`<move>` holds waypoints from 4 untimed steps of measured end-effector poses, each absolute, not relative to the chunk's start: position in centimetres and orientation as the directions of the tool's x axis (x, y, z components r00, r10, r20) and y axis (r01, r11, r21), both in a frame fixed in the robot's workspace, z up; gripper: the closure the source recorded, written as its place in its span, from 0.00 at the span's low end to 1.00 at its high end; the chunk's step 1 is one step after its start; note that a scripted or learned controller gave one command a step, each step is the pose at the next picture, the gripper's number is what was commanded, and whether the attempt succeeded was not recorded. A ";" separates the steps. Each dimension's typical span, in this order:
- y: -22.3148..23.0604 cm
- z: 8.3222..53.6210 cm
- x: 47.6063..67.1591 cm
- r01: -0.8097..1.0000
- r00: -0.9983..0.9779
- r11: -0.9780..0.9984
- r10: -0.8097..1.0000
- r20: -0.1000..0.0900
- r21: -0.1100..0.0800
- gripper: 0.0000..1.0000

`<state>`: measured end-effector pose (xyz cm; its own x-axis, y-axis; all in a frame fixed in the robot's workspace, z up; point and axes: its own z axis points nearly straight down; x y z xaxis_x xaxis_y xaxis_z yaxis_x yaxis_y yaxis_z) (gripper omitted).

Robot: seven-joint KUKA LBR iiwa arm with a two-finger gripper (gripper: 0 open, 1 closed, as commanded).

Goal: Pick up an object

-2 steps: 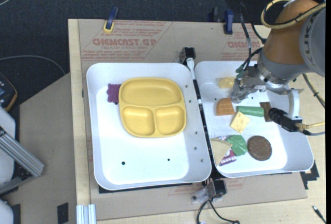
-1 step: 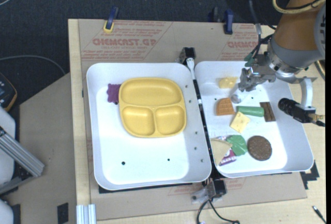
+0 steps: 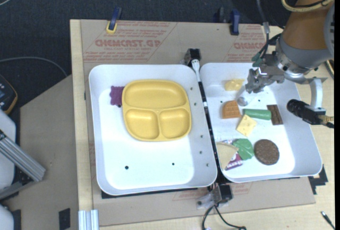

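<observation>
My gripper [image 3: 249, 88] hangs over the back of the right bin [image 3: 303, 165], its tip close to a pale yellow piece [image 3: 232, 85] and just above an orange-brown waffle-like piece [image 3: 230, 110]. Nothing is visible between the fingers. Further items lie in this bin: a green stick [image 3: 258, 115], a brown bar [image 3: 275, 114], a yellow cheese wedge [image 3: 246, 125], a round brown cookie [image 3: 266, 152], and a green leafy piece [image 3: 244, 147] beside a wrapper [image 3: 232, 162].
The left bin [image 3: 106, 165] holds a yellow divided plate [image 3: 156, 109] with a purple item [image 3: 116, 95] at its left edge. A black divider clamp [image 3: 192, 56] sits between the bins at the back. Blue clips [image 3: 234, 22] hold the cardboard.
</observation>
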<state>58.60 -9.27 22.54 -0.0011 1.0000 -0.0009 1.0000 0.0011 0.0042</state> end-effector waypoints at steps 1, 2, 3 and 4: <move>-4.4 23.4 58.0 1.000 -0.004 0.004 1.000 0.001 0.000 1.00; 1.0 24.0 57.0 1.000 -0.004 0.004 1.000 0.002 -0.002 1.00; 5.4 23.4 56.1 1.000 -0.005 0.005 1.000 0.002 -0.004 1.00; 9.1 21.8 54.2 1.000 -0.004 0.004 1.000 0.002 -0.006 1.00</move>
